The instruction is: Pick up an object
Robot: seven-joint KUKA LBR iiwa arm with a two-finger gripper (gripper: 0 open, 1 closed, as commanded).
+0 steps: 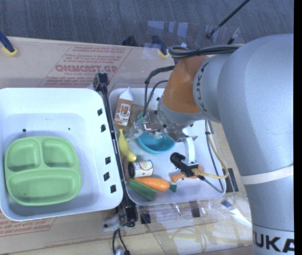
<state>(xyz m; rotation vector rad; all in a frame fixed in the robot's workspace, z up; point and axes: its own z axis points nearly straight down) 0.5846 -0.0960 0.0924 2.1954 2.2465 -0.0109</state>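
Two bins: left bin [2, 105] at 9 o'clock of the bench, right bin [193, 198] at 3 o'clock, side by side.
Left bin holds: one green divided plate [43, 170], lying flat toward 7 o'clock.
Right bin holds: bottle [123, 109] at 11 o'clock; banana [125, 146] at 9 o'clock along the wall; blue bowl [156, 142] near the middle; can [142, 169] at 7 o'clock; carrot [153, 183] at 6 o'clock, just beside the can.
Arm [246, 105]: enters from 3 o'clock, wrist over the upper middle of the right bin.
Gripper [152, 126]: low over the bowl's 11 o'clock rim. I cannot tell from here whether it is released or clenched, since the wrist covers it.
Held: nothing visible in its grasp.
Task's thing: any one item; the blue bowl, directly beneath, looks the likeliest.
Step in hand (judged): settling onto a target.
Doing it well: straddle the bowl's rim rather than its hollow, come straight down, close firmly before rising, then lift vertically.
Risk: a smooth, shallow bowl may tip or slide out, and the banana and bottle sit near enough to be nudged.
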